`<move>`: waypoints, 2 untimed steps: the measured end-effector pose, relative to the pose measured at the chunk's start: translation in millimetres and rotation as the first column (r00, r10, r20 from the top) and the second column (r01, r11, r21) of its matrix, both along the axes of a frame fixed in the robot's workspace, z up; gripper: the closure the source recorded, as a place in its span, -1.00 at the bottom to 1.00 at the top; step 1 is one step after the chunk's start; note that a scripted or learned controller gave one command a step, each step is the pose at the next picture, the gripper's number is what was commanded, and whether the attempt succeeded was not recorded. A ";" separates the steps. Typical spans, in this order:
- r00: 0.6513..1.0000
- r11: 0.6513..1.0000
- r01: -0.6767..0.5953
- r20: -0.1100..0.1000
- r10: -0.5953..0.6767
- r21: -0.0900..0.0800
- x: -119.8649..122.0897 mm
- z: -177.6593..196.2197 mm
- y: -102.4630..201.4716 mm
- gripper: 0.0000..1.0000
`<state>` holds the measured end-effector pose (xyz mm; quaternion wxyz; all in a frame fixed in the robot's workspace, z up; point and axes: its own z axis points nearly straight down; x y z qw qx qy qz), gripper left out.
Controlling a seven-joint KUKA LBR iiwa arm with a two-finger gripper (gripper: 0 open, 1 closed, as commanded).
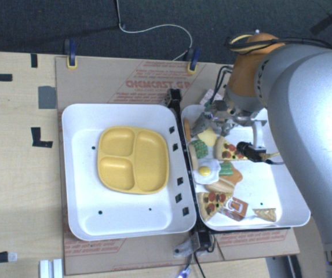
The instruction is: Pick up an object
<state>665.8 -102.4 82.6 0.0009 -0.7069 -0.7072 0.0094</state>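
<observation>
The right bin (281, 198) holds several toy foods along its left side. Among them are a yellow wedge (208, 138), a green piece (200, 149), a pizza slice (228, 150), a fried egg (205, 169), a toast piece (221, 185) and a second pizza slice (213, 201). My gripper (214, 122) hangs low over the bin's far left corner, just above the yellow wedge. Nothing shows as held in it.
The left bin (79, 155) bears a yellow divided plate (134, 159). A brown packet (235, 208) and a tan wedge (265, 214) lie near the right bin's front. The grey arm (305, 109) covers that bin's right side. A black divider (180, 155) runs between the bins.
</observation>
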 end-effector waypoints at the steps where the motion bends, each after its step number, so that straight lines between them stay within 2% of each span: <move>1: 1.000 1.000 0.000 0.006 0.000 0.006 1.5 6.4 3.8 1.00; 2: 1.000 1.000 -0.007 0.016 0.007 0.015 -40.7 104.7 68.6 1.00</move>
